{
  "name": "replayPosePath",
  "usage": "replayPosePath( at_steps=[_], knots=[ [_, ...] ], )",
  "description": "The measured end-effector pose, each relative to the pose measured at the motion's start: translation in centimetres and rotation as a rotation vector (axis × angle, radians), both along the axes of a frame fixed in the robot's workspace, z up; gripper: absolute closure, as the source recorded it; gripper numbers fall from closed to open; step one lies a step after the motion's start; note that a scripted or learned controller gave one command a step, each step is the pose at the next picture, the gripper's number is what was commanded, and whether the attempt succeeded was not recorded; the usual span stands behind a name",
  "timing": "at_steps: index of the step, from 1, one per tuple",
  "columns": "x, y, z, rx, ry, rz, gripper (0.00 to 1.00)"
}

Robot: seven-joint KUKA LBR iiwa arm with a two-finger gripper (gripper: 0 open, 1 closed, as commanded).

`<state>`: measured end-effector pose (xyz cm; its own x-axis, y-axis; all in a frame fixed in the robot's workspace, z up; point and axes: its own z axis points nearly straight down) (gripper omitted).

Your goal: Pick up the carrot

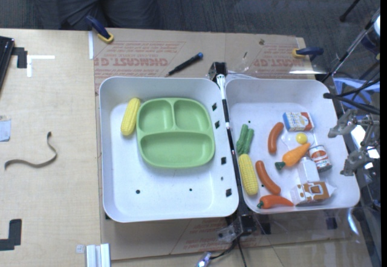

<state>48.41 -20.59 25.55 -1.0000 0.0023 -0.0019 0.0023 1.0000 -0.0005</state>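
From the overhead camera, the approach step is just getting under way: the gripper (355, 146) is hanging at the right bin's (266, 92) right edge, and I cannot tell how it is set. The carrot (294, 155) is lying untouched near the middle of that bin, just beside a small can (318, 157). The next move calls for reaching left and down over it. Sausages, corn and cartons are crowding that bin; the left bin (163, 202) is holding a green plate (176, 132) and corn (130, 116).
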Motion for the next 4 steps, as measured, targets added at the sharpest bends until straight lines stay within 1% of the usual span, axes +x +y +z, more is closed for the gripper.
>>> replayPosePath(
  at_steps=[1, 2, 3, 4],
  knots=[
    [-0.1, 0.7, -13.9, -0.004, -0.012, -0.062, 0.00],
    [5.9, 5.9, -14.8, -0.007, -0.027, -0.070, 0.00],
    [11.5, 9.1, -14.7, -0.004, -0.030, -0.154, 0.00],
    [16.3, 9.0, -15.0, -0.005, 0.019, -0.359, 0.00]
  ],
)
